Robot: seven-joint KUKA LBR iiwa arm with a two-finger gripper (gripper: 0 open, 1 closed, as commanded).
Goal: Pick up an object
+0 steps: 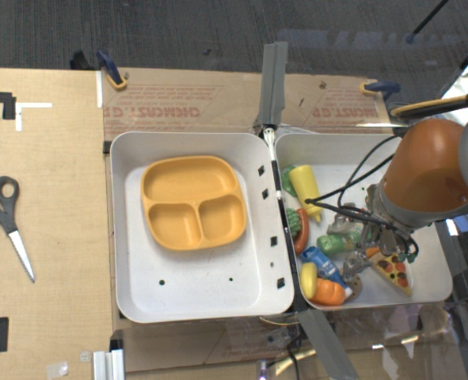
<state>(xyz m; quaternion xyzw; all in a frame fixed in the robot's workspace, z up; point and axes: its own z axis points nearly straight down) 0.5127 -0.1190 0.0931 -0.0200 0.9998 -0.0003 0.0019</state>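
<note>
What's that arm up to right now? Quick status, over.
Gripper down in the right bin among the toy food. Nothing seen held. Pizza slice and yellow bottle crowd close. Yellow tray in left bin.

scissors (8, 220) lie on the bench (43, 291), left of the bins.

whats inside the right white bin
The right shallow white bin holds a yellow plastic bottle, a blue toy, an orange ball-like toy and a pizza-slice toy. The arm covers whatever lies beneath its wrist.
</note>
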